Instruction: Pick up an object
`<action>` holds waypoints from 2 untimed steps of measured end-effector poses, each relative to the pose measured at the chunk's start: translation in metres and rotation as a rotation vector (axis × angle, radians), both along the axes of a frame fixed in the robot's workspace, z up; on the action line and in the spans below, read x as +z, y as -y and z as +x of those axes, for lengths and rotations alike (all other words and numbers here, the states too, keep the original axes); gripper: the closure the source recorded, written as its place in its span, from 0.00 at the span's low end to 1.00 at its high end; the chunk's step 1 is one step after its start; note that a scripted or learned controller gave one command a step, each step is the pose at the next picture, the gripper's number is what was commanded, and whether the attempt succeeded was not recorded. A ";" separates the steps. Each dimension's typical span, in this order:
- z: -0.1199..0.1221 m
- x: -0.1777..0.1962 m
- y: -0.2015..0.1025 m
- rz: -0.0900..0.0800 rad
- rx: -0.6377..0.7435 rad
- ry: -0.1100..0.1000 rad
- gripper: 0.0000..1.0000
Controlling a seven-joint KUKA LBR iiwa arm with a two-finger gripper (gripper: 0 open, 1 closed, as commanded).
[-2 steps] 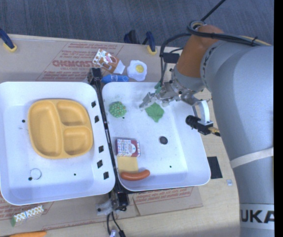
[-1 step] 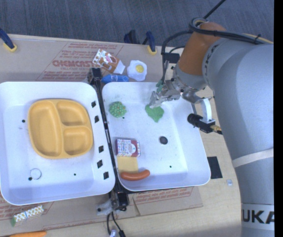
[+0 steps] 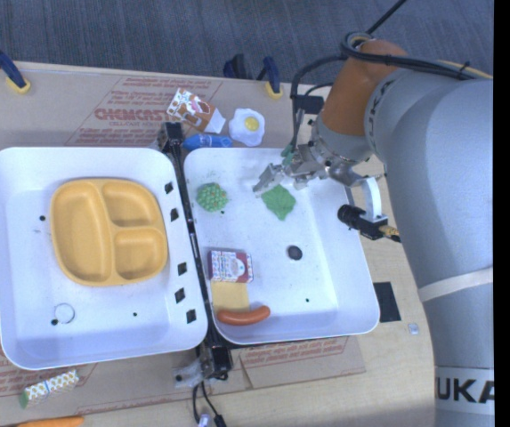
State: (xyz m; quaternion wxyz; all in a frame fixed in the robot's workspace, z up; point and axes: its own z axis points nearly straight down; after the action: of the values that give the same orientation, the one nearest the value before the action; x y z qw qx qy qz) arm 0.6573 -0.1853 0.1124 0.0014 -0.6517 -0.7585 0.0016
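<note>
- The grey arm (image 3: 415,149) is reaching in over the right bin (image 3: 344,265).
- The yellow divided plate (image 3: 108,229) is lying in the left bin (image 3: 14,327).
- The jaws (image 3: 277,178) are hanging above the green leafy piece (image 3: 280,203); whether apart or together, cannot tell.

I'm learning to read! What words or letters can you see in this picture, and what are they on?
"UKA", white letters cut off by the picture edge, on the robot arm's base.
Red print on the cardboard sheet behind the bins: too blurred to read.
Red packet in the right bin: print too small to read.
Snack packet on the cardboard: unreadable.
</note>
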 end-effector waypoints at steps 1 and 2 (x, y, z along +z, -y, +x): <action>-0.009 -0.020 -0.018 0.002 0.542 0.002 0.00; -0.026 -0.021 -0.062 0.004 0.809 0.000 0.00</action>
State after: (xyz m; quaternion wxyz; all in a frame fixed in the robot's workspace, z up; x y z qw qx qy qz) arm 0.6310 -0.1229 0.0915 0.0022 -0.3004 -0.9538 0.0004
